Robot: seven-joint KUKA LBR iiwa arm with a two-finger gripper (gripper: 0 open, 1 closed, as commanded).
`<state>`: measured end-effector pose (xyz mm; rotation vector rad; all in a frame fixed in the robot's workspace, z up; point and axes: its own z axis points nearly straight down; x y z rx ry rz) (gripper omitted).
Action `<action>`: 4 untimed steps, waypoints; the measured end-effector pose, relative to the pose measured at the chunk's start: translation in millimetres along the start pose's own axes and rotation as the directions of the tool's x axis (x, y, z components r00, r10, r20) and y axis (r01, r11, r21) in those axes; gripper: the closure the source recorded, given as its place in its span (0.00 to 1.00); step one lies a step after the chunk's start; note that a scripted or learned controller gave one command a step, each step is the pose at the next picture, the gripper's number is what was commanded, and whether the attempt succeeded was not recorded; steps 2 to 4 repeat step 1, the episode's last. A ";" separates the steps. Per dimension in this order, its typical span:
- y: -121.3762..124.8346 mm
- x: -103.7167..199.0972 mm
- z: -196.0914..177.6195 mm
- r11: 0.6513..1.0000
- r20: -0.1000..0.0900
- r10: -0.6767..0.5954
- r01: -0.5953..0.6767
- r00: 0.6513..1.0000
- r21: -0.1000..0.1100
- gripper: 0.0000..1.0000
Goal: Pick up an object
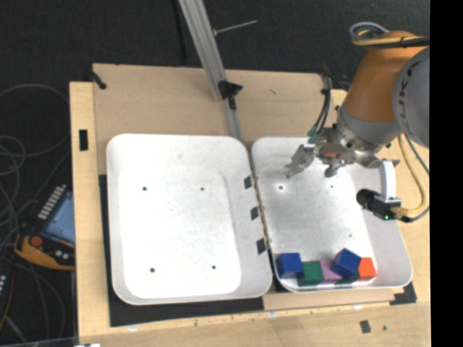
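Note:
Several small blocks lie along the near edge of the right bin: a blue block, a green block, a purple piece, a second blue block and an orange block. My gripper hangs over the far part of the right bin, well away from the blocks. Its two fingers are spread apart and nothing sits between them.
The left bin lies beside the right one, joined by small clips along the shared edge. A slanted metal pole rises from the bench behind the bins. Cables and a handheld pendant lie left of the bench.

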<state>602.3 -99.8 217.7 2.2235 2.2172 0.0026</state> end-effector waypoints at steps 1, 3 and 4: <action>-92.7 -14.7 75.0 1.000 -0.001 0.000 0.000 1.000 0.012 0.00; -92.7 -14.7 75.0 1.000 -0.001 0.000 0.000 1.000 0.012 0.00; -92.7 -14.7 75.0 1.000 -0.001 0.000 0.000 1.000 0.012 0.00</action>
